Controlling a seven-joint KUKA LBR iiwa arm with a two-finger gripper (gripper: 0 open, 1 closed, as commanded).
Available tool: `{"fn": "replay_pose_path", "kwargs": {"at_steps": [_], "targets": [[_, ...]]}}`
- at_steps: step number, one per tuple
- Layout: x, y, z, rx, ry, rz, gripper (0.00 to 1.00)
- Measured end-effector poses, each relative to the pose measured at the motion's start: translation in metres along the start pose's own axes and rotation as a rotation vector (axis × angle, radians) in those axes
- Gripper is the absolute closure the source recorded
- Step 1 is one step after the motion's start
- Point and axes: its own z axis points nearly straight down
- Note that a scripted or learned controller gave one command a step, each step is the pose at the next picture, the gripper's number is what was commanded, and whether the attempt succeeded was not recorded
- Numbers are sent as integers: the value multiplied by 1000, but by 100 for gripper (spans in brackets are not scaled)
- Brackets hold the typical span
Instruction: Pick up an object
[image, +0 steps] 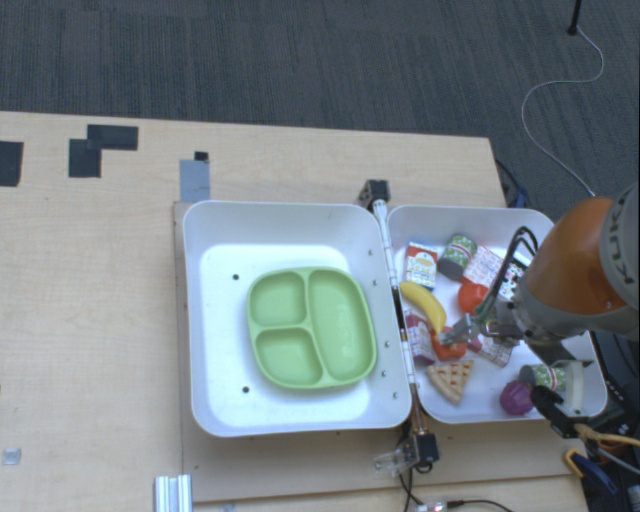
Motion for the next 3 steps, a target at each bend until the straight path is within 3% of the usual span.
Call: {"fn": "replay_pose_path", "kwargs": {"at_steps": [1,2,3], "targets": [[4,4,-13,-5,7,-5,100],[1,3,-13,-6,2,-2,0],[3,5,-23,-9,5,-5,100]]}}
